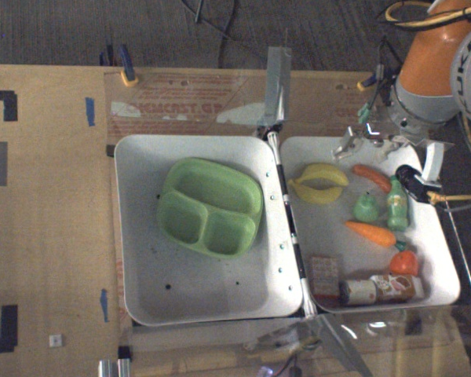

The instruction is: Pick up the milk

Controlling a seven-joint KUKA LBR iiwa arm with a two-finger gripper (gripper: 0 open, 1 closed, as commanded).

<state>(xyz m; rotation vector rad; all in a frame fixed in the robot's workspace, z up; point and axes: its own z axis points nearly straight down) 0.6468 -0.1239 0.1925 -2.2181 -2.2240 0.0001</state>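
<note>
The milk, a pale plastic bottle with a red-and-white label (381, 289), lies on its side at the 6 o'clock edge of the right shallow white bin (447, 277), just beside a small brown carton (324, 274) at its 9 o'clock. The grey arm with an orange band (436, 53) hangs over the bin's 12 o'clock rim, well apart from the milk; whether its jaws are released or clenched I cannot tell.

We're seeing glossy white plastic bins (133, 234) | matt green plastic plate (210, 206) | shiny plastic carrot (370, 233) | brown cardboard-looking desk (47, 210)
</note>
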